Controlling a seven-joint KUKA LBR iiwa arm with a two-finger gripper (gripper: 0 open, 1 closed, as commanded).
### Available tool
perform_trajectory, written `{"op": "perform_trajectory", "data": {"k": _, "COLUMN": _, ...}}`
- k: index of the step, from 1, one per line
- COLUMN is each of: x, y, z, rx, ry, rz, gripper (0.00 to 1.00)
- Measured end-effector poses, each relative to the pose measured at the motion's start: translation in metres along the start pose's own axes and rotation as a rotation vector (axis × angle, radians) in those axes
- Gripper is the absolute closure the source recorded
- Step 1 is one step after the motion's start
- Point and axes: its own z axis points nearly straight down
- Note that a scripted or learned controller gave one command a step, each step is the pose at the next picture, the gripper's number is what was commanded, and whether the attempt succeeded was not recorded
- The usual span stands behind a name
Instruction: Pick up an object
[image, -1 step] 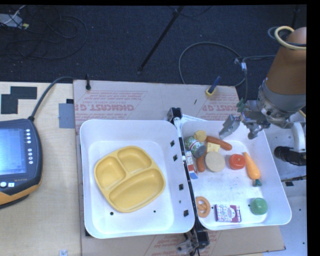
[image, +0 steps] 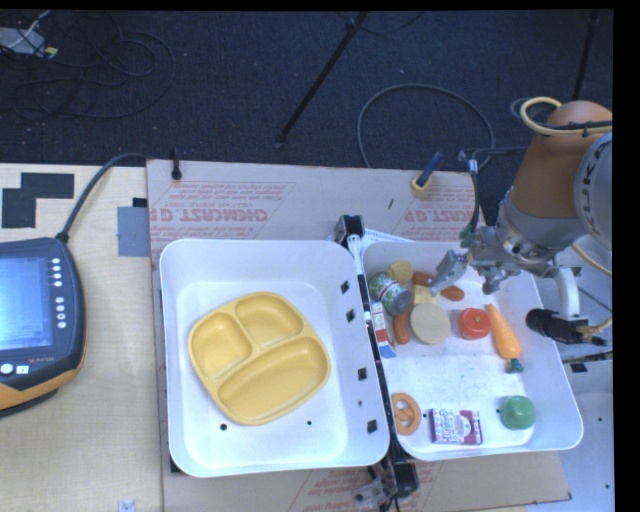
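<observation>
The hand (image: 478, 268) hung open over the right bin's (image: 560, 425) far edge; the carrot (image: 502, 332) lay just below it, its long axis running toward the viewer.

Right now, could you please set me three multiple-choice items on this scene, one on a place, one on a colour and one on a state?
1. Where does the yellow tray lie?
A. left bin
B. right bin
C. bench

2. What colour is the ball in the right bin's near corner?
A. blue
B. green
C. white

3. How does the carrot lie?
A. on the right bin's floor
B. on the tray
C. on the left bin's rim

Key: 1 A, the tray rests on the left bin's floor. 2 B, the ball is green. 3 A, the carrot lies flat beside the tomato.
</observation>
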Motion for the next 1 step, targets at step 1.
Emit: {"op": "perform_trajectory", "data": {"k": 1, "x": 0.0291, "y": 0.0161, "z": 0.0471, "rx": -0.015, "ry": -0.008, "rz": 0.002, "gripper": 0.0}}
